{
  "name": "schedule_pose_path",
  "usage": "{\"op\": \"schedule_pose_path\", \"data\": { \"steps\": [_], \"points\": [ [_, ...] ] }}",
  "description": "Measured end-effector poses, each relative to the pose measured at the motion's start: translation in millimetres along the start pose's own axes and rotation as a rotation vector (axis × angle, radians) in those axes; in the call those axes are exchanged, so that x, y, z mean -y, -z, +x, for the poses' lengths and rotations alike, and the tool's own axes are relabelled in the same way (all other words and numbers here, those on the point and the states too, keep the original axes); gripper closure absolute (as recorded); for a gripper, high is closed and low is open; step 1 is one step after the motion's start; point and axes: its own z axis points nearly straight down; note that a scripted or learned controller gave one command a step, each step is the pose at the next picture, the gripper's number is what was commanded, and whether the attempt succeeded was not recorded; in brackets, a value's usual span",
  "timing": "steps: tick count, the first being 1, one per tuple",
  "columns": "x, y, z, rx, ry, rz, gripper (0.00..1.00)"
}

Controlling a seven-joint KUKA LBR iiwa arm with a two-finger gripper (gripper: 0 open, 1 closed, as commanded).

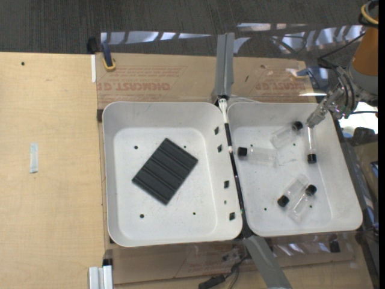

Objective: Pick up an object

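Approach step, nothing grasped yet. End effector point(317, 116) sits over the top right corner of the right bin point(349, 179); can't tell its open/closed state from this angle. Nearest candidate: clear vial point(284, 135) with black cap, just beside the tip. Next move needs a descent centred on one vial, aligned across its narrow axis. Count: five clear black-capped vials in the right bin, one black ribbed slab point(165, 170) in the left bin point(114, 179), two bins on the desk.

Upside-down red print, apparently "CHEMCAST GP", on the cardboard sheet point(157, 83) behind the bins.
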Motion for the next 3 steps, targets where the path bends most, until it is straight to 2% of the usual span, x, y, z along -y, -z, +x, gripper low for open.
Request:
{"op": "schedule_pose_path", "data": {
  "steps": [3],
  "points": [
    [0.0,0.0,0.0,0.000,0.000,0.000,0.00]
  ]
}}
